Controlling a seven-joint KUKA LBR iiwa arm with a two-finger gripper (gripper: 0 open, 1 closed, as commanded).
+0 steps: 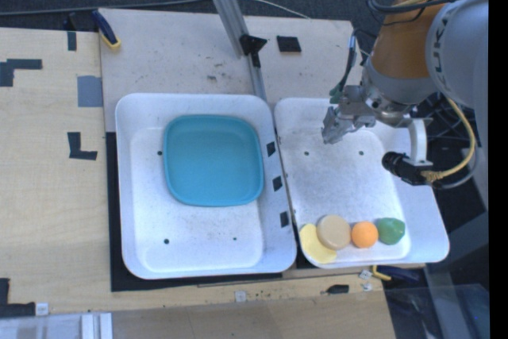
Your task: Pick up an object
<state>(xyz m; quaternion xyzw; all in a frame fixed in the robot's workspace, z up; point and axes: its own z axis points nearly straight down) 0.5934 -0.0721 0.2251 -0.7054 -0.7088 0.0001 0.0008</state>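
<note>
The arm (421, 36) is reaching in from the right of the frame, w/ its orange band sitting at upper right and part of its grey body getting cut off by the right edge. The jaws (332, 131) are hanging over the upper left part of the right bin (349, 171), pointing down toward bare bin floor; they're small and dark from this angle, so can't tell how far apart they're standing, and nothing is showing between them. The pickable things are sitting well apart from the jaws, lined up along the bottom edge of the right bin: a yellow piece (311, 246) lying flat at bottom left, partly hidden under a tan round object (333, 232) that's resting on it; just beside that an orange ball (364, 235), and touching or nearly touching it a green object (390, 230) whose shape is hard to make out. The left bin (135, 171) is holding a blue square plate (213, 159), lying flat approx in its upper middle. A metal pole (230, 4) is running diagonally from the top of the frame down to the gap btw the bins, its top cut off. A black cable clip or hose end (401, 167) is hanging off the arm at the right, over the right bin's edge. The worktop (48, 171) is showing at left, w/ dark tape marks.
</note>
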